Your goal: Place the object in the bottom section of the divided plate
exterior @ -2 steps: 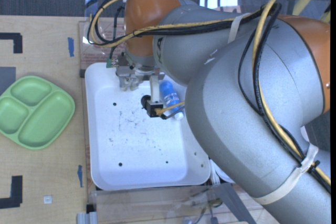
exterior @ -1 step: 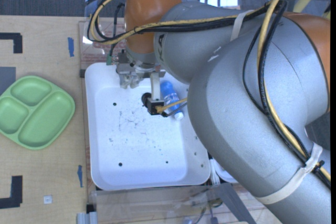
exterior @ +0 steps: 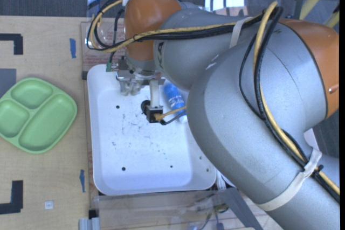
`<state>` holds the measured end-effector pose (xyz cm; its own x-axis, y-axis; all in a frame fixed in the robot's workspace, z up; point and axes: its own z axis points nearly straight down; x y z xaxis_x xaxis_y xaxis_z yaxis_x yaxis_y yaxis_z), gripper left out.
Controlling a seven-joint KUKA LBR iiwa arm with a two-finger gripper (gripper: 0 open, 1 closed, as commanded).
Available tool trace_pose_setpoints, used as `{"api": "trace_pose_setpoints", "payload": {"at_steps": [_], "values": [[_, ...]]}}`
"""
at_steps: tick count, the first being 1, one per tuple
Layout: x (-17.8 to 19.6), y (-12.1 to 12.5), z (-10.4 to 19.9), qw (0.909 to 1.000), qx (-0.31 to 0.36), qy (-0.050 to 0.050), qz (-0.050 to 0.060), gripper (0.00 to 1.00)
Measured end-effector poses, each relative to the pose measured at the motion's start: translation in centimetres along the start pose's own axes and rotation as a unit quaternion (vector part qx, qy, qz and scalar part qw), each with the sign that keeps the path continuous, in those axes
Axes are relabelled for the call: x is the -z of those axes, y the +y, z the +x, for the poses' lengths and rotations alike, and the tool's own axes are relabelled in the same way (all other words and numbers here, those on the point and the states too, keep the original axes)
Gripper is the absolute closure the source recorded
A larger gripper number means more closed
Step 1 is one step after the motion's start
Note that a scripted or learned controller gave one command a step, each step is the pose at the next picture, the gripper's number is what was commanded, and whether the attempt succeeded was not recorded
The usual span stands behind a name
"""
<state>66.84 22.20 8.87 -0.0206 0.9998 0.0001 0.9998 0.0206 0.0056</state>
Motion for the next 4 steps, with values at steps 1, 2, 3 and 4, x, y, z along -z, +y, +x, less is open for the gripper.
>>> {"api": "trace_pose_setpoints", "payload": {"at_steps": [1, 2, 3, 4], "values": [[1.1, 0.1, 0.0, 1.0, 0.001, 0.0, -0.002, 1.0], [2.2, 0.2, 0.0, 1.0, 0.001, 0.0, -0.004, 1.0], [0.0, 0.0, 0.0, 0.9867, -0.163, 0.0, 0.001, 1.0], [1.1, 0.0, 0.1, 0.9869, -0.161, 0.0, 0.0, 1.0]]}}
